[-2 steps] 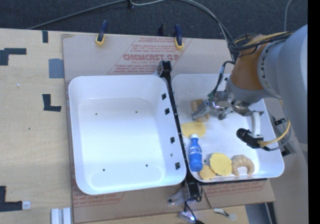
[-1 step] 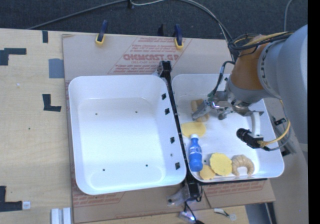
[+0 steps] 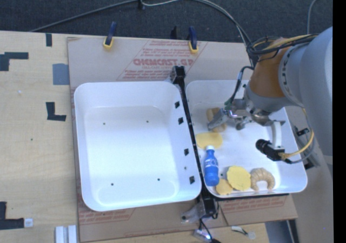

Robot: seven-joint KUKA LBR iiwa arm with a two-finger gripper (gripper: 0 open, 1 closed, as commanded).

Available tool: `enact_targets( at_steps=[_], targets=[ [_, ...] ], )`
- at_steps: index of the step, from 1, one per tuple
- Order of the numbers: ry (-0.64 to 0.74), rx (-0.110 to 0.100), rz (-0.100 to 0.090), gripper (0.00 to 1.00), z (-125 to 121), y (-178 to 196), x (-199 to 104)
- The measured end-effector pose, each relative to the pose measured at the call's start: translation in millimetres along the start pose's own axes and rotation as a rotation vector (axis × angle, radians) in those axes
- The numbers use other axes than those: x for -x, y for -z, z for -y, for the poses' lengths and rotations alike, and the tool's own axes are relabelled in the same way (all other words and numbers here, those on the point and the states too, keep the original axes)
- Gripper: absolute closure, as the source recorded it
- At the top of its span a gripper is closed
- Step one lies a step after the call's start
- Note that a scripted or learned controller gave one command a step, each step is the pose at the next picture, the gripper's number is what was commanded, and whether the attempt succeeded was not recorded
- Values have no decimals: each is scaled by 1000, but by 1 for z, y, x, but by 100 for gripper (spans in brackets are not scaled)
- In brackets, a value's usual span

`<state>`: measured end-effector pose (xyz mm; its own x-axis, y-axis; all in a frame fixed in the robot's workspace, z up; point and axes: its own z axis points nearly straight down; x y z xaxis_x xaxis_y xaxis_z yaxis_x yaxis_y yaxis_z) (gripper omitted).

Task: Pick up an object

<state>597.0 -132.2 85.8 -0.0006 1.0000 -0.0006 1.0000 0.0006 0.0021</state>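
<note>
Reaching in from the right, arm [image 3: 292,74] sits low over right bin [image 3: 281,185], left bin [image 3: 130,144] lying well off to the gripper's left. Gripper [image 3: 219,121] is down at a tan object [image 3: 212,113], touching it; finger state cannot be told. Below the gripper: yellow flat piece [image 3: 209,140], blue bottle [image 3: 210,167], yellow round piece [image 3: 238,177], croissant-shaped item [image 3: 261,178].

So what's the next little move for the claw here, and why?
Probably lower the claw straight onto the tan piece in the right bin. It sits just beside that piece, near the divider, nearer than the yellow slice or the bottle. I can't see anything held between its fingers, so no grasp seems made yet.
</note>
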Motion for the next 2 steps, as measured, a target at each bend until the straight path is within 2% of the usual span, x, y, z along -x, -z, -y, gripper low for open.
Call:
enact_targets(
  at_steps=[2],
  targets=[
    [0, 0, 0, 0, 0, 0, 0]
  ],
)
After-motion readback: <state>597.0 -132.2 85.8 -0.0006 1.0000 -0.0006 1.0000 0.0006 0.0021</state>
